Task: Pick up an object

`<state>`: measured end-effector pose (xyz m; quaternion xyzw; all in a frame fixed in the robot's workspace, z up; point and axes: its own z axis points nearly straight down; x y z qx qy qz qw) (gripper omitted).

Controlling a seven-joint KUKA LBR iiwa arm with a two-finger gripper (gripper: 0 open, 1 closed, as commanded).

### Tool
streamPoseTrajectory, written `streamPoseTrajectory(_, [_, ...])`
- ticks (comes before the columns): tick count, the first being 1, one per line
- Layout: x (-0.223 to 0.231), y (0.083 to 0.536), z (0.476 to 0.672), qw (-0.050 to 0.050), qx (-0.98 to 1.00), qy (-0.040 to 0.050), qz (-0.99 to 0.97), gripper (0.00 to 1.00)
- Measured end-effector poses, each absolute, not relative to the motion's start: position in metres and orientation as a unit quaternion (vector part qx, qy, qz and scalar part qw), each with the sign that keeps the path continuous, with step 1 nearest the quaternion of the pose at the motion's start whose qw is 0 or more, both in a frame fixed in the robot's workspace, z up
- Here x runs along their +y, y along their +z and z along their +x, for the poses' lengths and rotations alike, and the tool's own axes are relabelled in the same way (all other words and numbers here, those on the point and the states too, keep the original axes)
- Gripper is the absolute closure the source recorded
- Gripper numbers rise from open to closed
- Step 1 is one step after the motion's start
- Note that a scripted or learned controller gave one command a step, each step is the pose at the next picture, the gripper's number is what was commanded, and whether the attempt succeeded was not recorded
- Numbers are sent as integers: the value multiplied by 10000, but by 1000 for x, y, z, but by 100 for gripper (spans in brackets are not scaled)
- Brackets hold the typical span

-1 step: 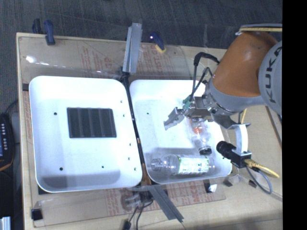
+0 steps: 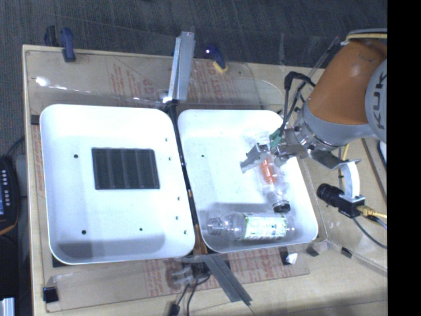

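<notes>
Clear plastic bottles lie in the right bin (image 2: pixel 197 176).
The gripper (image 2: pixel 258 155) hangs spread over a small bottle (image 2: pixel 273 184) just below, long axis running toward the larger bottle (image 2: pixel 253 227) along the near wall.

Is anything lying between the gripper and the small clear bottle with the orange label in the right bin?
Nothing visible. The gripper hangs just above the small bottle in the right bin. The larger bottle lies apart, along the near wall.

Dark grey carpet floor (image 2: pixel 99 5), pale wooden bench (image 2: pixel 263 278) — blue clamps (image 2: pixel 67 43) at its far edge
</notes>
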<state>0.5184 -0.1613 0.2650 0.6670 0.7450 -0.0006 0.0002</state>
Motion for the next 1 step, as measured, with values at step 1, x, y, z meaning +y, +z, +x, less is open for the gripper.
streamPoseTrajectory(1, [-179,216,558,-4,7399,-15,6727,0])
